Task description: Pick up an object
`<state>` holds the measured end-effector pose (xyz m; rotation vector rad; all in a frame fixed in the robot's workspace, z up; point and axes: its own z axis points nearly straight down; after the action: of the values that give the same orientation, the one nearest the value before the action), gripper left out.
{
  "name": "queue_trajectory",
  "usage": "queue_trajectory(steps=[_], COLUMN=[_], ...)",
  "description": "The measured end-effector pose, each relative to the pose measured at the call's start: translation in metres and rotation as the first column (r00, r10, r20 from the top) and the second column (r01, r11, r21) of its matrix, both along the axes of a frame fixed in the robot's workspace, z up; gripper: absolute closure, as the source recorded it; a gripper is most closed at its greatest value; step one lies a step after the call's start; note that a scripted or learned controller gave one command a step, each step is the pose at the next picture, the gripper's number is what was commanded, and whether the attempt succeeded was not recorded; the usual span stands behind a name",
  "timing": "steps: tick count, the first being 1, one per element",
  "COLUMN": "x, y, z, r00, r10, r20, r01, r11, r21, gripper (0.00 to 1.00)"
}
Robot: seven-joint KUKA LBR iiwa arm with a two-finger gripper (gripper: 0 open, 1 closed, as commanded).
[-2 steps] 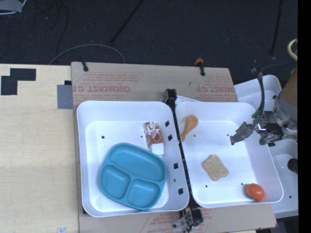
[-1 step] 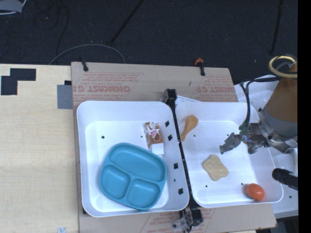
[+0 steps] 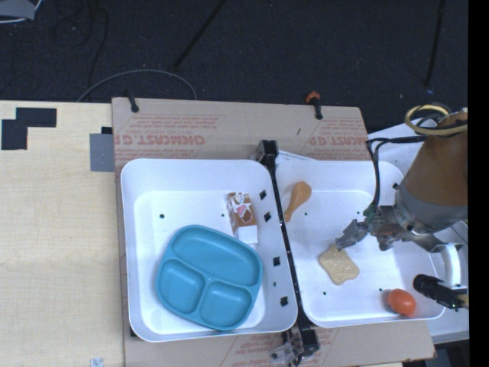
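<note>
Two shallow white bins side by side on a cardboard sheet (image 3: 229,128) laid over the bench (image 3: 53,228), a black divider strip (image 3: 279,235) running between them. Left bin (image 3: 141,182): a blue three-compartment tray (image 3: 208,277) lying flat toward the near side, and just beyond its far right corner a small brown-and-white packet (image 3: 242,214) with a red-and-white label, close to the tray's edge; contact between them not clear. Right bin (image 3: 336,318): a tan drumstick-shaped toy (image 3: 296,198) near the far left, angled toward the divider; a pale biscuit-like flat piece (image 3: 338,266) lying on the bin floor near the middle; an orange-red ball (image 3: 402,302) in the near right corner, well apart from the other two. Arm (image 3: 439,182) reaches in from the right, orange band above the wrist, cables looping over it. Claw (image 3: 353,235) low over the right bin, its dark fingers slightly parted and pointing left and down, tips just above the far edge of the pale flat piece; nothing seen between the fingers, and whether a tip touches the piece cannot be told. Dark floor (image 3: 229,37) with loose cables beyond the bench
</note>
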<state>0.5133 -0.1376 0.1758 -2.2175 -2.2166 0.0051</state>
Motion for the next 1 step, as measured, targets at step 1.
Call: queue_trajectory(steps=[1], x=[-0.0039], y=[-0.0009], z=[-0.0435], r00=[1.000], r10=[0.000], r20=[0.000], r01=[0.000], r11=[1.000], r21=[0.000], gripper=[0.00])
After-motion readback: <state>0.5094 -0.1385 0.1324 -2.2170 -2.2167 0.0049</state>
